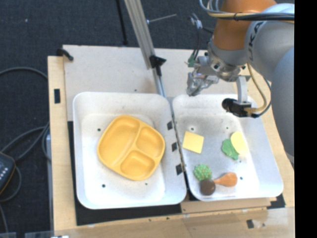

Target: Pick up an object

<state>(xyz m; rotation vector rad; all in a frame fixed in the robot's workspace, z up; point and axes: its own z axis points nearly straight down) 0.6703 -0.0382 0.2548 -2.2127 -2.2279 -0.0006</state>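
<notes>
Gripper point(198, 86) sits over the far rim of the right bin point(270, 170), near its far-left corner, above the wall more than the floor. Can't tell how far it's open: fingers are small, dark and lost in the wrist hardware, and I see nothing between them, so I'd call it not holding anything. Candidates are all in the right bin: cheese point(193, 142) flat on the floor near the left wall, broccoli point(202, 172) and drumstick point(218, 182) close together at the near side, lettuce point(230, 149) touching a pale yellow piece point(239, 143) toward the right. Left bin point(84, 182) has the yellow tray point(131, 147), three compartments, lying a bit skewed. Risks, as I judge them: a straight descent from here lands on the rim or bare floor, nothing is under it. Cheese is thin and flat, so fingers could skate over it or just pinch the floor. Broccoli and drumstick sit close enough that a grab could nudge one and close on neither, or catch both. Lettuce and the pale piece touch, same problem. Drumstick is rounded and tapered, likely to squirt out of a two-finger pinch if grabbed off-centre. The slanted metal rail point(143, 38) and the wrist cables run near the gripper, a possible snag on a wide swing left. Labels or writing: none readable on bins, tray, food or arm.
</notes>
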